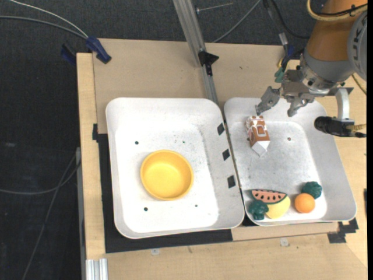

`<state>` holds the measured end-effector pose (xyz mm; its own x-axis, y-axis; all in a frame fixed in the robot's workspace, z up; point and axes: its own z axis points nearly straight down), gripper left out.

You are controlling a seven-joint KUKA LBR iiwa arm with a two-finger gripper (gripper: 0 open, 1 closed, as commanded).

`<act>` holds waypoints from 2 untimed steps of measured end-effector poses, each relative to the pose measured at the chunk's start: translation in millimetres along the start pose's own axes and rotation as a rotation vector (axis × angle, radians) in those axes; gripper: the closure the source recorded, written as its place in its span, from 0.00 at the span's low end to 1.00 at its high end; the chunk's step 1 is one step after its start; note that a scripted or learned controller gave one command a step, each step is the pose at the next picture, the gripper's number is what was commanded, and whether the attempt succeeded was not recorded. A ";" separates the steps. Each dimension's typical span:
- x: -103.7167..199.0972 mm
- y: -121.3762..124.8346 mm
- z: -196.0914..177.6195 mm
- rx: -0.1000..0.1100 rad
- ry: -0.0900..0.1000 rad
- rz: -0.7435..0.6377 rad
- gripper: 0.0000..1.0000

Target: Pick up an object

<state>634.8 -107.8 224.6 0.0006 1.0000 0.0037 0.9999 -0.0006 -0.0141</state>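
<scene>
My gripper [282, 104] hangs over the far edge of the right bin [326, 156], fingers spread open with nothing between them. Just below and left of it a small white and brown carton-like toy [257, 135] lies in the bin, apart from the fingers. Along the bin's near edge sit a watermelon slice [268, 195], a yellow banana-like piece [278, 207], a dark green toy [258, 210], an orange ball [304, 203] and another dark green piece [313, 188]. A yellow bowl [166, 174] rests in the left bin [128, 127].
A grey metal pole [195, 37] slants across the bench behind the bins. Black clips [226, 154] line the seam between the two bins. The middle of the right bin is bare white floor.
</scene>
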 end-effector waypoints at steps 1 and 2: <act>1.1 -6.0 63.8 0.003 0.001 0.001 0.00; -0.1 1.3 110.7 0.002 0.001 0.000 0.00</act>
<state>634.5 -107.6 113.9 0.0010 1.0000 0.0046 0.9999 -0.0009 -0.0161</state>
